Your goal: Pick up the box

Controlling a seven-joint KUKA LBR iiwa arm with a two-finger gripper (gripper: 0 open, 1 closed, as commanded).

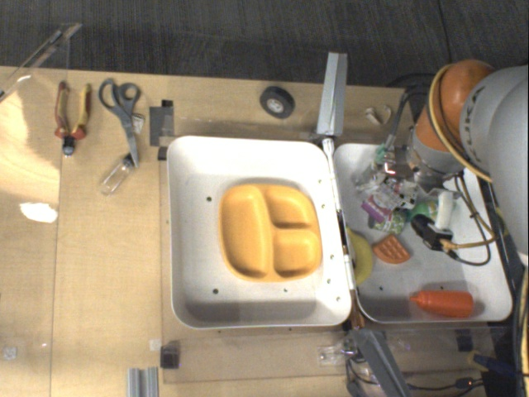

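Claw low in right bin, orange bottle nearby

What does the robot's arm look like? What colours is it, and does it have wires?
The arm is big, round and smooth, mostly light grey, with a bright orange band near the wrist. Yellow and black cables loop along it. The gripper end is a busy cluster of small metal parts and little wires.

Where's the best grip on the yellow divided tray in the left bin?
Likely the long ridge between the compartments of the yellow divided tray, from straight above. It lies flat in the left bin and looks too wide to span; the ridge is narrow.
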